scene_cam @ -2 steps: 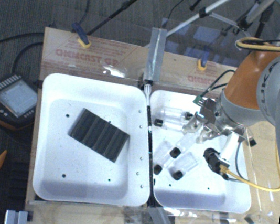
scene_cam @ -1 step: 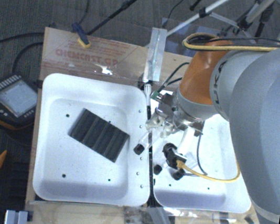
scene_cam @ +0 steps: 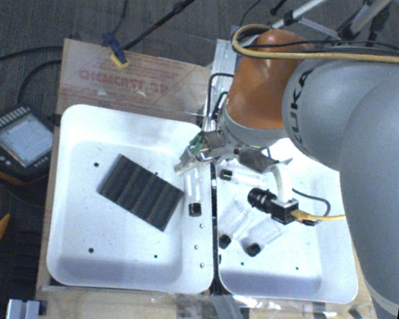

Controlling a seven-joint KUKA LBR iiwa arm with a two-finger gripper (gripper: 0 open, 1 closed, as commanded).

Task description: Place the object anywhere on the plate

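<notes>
Ribbed dark slab (scene_cam: 140, 192) is lying flat and askew on the floor of the left bin (scene_cam: 71, 247), nothing touching it. Just right of it, the gripper (scene_cam: 210, 210) is hanging over the ridge where the left bin is meeting the right bin (scene_cam: 300, 282); how wide it is standing cannot be told, and nothing is showing in its grasp. Behind, the arm's orange band (scene_cam: 262, 82) is rising above a cardboard sheet (scene_cam: 133, 83).

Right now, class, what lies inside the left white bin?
A dark ribbed plate lies flat inside the left bin, tilted diagonally. The gripper hangs over the bin's right wall, covering what lies beneath it.
</notes>
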